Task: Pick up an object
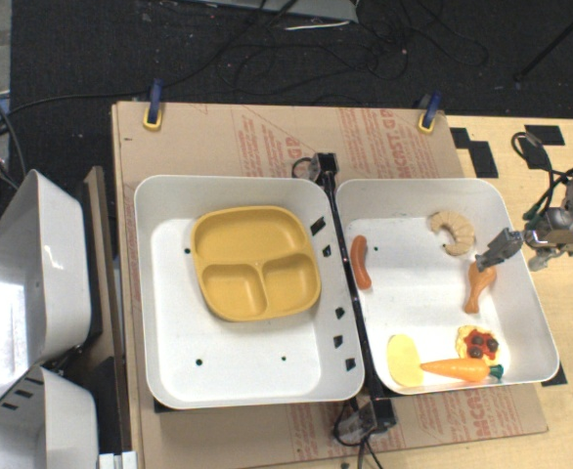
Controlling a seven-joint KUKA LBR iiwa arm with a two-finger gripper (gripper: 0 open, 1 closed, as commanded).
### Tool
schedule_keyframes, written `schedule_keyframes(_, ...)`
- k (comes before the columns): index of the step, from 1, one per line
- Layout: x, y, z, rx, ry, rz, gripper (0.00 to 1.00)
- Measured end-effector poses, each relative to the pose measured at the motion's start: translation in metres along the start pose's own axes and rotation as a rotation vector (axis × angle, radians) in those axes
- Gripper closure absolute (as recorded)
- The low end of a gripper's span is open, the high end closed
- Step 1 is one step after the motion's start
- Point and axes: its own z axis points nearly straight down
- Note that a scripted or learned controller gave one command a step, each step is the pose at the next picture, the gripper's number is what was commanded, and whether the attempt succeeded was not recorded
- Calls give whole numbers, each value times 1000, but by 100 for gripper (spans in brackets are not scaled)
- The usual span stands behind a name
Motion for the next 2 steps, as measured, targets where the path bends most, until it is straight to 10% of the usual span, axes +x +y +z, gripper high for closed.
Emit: schedule_keyframes(2, 2, -10, 116, 5, 2, 3, 0)
